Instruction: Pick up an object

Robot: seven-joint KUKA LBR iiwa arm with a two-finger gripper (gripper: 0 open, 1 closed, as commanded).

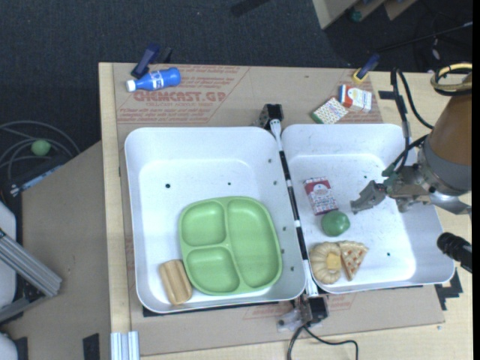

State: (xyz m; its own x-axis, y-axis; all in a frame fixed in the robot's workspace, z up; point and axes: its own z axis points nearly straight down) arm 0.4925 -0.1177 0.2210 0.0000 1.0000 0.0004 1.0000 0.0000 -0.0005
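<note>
Nearest you, along the front of the left white bin (142,201), a tan bread-like bar (175,281) lies just beside the light green three-compartment plastic tray (229,244). In the front of the right white bin (390,137), a round pale pastry (327,262) touches a triangular orange-crusted slice (352,258). Just behind them sits a small green ball (335,223), and behind that a small red-and-white carton (319,195) lies flat. To the ball's right you see the gripper (365,199) low over the bin floor, near the ball but apart from it; its dark fingers look slightly apart, with nothing between them. At the far edge of the brown desk (247,96) lie a blue-and-white bottle (154,79) and two small printed boxes (342,105).
</note>
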